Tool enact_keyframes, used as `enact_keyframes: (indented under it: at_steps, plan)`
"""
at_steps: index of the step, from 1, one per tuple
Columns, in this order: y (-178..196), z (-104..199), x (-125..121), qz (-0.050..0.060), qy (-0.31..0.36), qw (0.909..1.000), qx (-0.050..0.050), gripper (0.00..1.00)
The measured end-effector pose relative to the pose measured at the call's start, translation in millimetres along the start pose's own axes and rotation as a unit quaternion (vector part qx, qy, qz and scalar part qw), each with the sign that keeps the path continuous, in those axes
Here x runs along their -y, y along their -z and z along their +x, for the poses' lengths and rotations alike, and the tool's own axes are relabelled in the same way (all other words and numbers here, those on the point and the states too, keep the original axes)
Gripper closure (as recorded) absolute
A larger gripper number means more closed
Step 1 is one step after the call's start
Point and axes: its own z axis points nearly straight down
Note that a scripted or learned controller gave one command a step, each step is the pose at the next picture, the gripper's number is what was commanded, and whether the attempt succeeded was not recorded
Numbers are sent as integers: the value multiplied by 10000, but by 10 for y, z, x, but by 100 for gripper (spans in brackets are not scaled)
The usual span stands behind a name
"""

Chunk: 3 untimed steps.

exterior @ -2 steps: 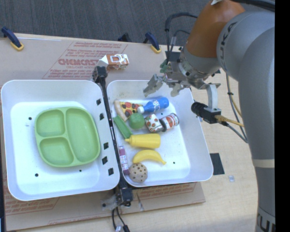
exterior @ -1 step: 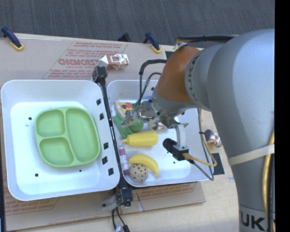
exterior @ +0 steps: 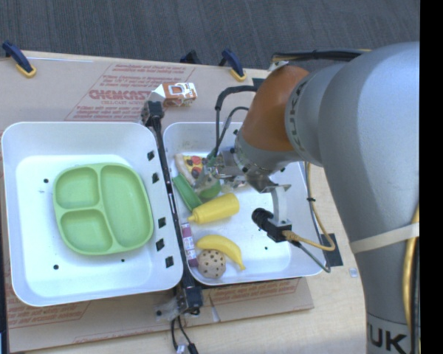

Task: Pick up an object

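Gripper (exterior: 220, 169) is hovering over the right bin's (exterior: 295, 268) far-left clutter; you cannot tell its finger state. Just nearer, the yellow mustard bottle (exterior: 215, 209) is lying flat, probably light, rigid, slippery; grip its middle.

camera: one fixed view above your tabletop (exterior: 332, 286) | facing: down at a slant | range: moderately near, you see both white bins (exterior: 29, 257) side by side | arm (exterior: 354, 124): enters from the view's right, looming large
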Motion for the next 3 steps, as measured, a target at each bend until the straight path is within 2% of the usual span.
enact_keyframes:
  at_steps: [1,2,3]
  plan:
    - [762,292,663,-10,-10,10000,-7,100]
    - [1200,968,986,-19,-4,10000,-5,100]
    - [1302,967,980,-15,9,10000,-6,100]
